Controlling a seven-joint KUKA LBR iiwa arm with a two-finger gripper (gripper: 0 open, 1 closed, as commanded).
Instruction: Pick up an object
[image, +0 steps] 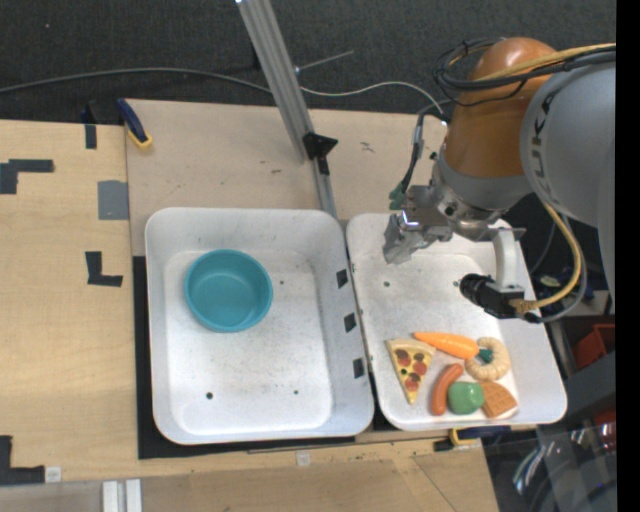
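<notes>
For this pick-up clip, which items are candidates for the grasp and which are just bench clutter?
Job-related:
end effector, over the right bin
pizza slice
carrot
sausage
green piece
teal bowl in the left bin

Just lying about:
metal pole
blue and yellow clamp
black tape marks

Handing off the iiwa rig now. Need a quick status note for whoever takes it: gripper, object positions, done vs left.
Gripper: hovers over the far end of the right bin, nothing visibly between its fingers; open or shut can't be told from this angle.
Objects: toy food sits clustered at the near end of the right bin: pizza slice, carrot, red sausage, green piece, a pale ring-shaped piece and an orange cracker. Teal bowl sits in the left bin.
Done: no pick yet.
Left: move toward the cluster, grasp one item, lift.
</notes>
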